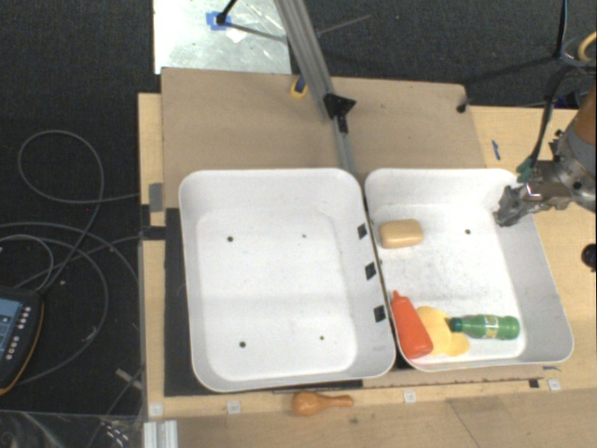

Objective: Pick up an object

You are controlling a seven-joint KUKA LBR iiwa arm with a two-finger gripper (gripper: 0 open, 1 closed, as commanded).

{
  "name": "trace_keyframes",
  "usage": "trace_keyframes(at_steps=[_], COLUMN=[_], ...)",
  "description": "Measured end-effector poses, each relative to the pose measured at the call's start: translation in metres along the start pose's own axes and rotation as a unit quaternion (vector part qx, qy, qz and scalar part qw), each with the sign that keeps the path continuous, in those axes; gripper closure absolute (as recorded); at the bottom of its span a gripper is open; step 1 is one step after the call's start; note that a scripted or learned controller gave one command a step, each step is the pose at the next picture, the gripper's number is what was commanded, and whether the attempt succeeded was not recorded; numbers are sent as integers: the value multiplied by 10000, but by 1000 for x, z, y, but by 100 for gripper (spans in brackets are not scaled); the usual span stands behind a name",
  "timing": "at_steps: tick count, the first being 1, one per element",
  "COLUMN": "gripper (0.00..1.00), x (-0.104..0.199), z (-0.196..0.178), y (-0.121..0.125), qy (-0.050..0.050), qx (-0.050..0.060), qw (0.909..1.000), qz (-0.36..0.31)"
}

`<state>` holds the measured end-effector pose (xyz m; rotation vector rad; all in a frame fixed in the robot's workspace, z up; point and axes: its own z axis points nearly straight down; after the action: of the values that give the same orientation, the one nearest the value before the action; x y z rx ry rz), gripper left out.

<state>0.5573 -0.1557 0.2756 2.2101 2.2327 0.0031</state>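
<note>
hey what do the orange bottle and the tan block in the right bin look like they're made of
Orange bottle: probably plastic, going by its smooth, evenly coloured, slightly glossy surface and moulded neck. Tan block: matte with rounded edges, possibly foam or sponge, perhaps soap or wood; the view leaves it open.

A robotics lab or test cell is indicated, not a home. A plywood bench (308, 119) is set on dark carpet (75, 54), and two shallow white bins (270, 189) are clipped side by side on it, well left of the gripper (511, 205). A slanted metal pole (308, 45) is mounted up-left of the gripper. Loose black cables (56, 203) are coiled on the floor far left, with a handheld control pendant (17, 334) at their end. More cabling (560, 35) is seen just above the gripper. A taped-down pale floor sheet (215, 17) is seen beyond the bench. Small test props are kept in the bin below-left of the gripper.
</note>
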Motion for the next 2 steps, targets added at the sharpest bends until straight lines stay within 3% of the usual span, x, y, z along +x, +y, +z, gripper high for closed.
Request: trace_keyframes(at_steps=[2], gripper=[100], x=[110], z=[25], y=[3], qy=[6], qx=[1], qw=[10000], qz=[-2])
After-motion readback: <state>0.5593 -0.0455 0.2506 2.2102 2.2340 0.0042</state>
